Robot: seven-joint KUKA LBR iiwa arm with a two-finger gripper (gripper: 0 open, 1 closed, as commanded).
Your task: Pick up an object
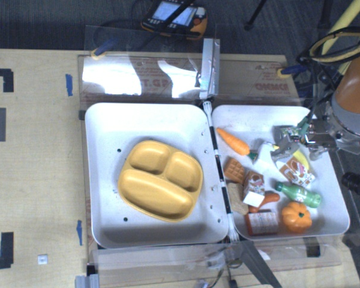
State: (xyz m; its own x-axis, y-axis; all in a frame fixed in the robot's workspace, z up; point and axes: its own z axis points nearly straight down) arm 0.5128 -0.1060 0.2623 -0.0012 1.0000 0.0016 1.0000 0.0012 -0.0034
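Nothing is lifted yet: the tool (286, 138) hovers low in the right bin (342, 221), finger state unclear, with the snack packet (296, 170) just below it.

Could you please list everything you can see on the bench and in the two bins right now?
left bin: one, white, left half of the bench
divided tray: one, yellow, three compartments, middle of the left bin
right bin: one, white, beside the left bin
carrot: one, orange, upper left of the right bin
waffle: one, brown, below the carrot
bottle: one, green, lying on its side
pumpkin: one, orange, front of the right bin
can: one, red label, left of the pumpkin
handheld controller: one, black and orange, behind the bins
tool: one, metallic, over the right bin's upper part
arm: one, grey with orange band, from the right
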